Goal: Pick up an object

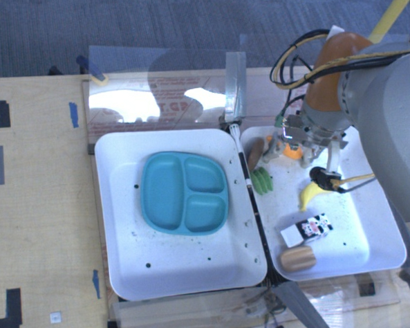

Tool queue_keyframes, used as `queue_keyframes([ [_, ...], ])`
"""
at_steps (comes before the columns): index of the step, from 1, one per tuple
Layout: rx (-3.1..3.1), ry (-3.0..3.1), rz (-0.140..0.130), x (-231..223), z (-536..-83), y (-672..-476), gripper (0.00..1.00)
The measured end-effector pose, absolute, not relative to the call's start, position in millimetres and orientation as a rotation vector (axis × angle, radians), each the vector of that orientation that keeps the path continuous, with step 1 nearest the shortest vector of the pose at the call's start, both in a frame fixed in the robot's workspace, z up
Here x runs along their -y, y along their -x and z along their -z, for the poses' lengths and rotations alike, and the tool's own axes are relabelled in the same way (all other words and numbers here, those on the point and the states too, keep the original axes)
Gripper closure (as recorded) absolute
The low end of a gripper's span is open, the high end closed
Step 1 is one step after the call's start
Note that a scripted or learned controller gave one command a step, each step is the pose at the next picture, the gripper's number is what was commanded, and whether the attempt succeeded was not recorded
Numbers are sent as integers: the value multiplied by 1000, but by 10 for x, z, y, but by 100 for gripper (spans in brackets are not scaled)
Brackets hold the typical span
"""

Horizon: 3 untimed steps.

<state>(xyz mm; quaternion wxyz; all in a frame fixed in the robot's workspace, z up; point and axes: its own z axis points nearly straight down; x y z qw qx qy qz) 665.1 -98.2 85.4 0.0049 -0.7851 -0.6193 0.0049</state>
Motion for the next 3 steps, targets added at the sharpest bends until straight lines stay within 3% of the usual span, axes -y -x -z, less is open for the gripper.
queue_keyframes([
  [1, 1930, 2449, -44, 994, -892, -6605, 100],
  [2, 1935, 2451, -33, 980, -913, -6629, 0],
  [3, 1938, 2450, -36, 982, -998, -6638, 100],
])
